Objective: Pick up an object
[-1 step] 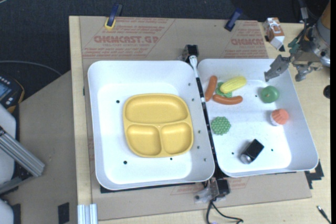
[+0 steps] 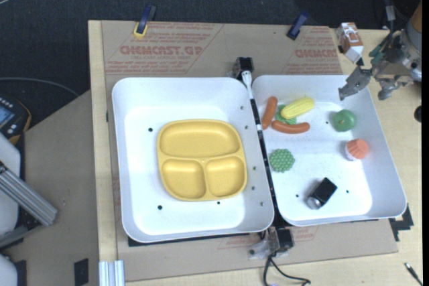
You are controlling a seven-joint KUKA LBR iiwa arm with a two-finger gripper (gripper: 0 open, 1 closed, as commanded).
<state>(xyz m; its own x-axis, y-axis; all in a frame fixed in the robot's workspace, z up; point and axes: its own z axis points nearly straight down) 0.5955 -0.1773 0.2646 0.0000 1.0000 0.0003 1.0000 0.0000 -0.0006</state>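
Nearest me, a black block (image 2: 322, 191) lies at the right bin's (image 2: 382, 164) six o'clock. Its claw (image 2: 369, 85) hangs spread wide at two o'clock, gripping nothing.

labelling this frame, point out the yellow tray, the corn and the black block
yellow tray (image 2: 175, 141), camera view, bare floor of its top compartment
corn (image 2: 299, 106), camera view, middle of the cob
black block (image 2: 323, 191), camera view, its top face
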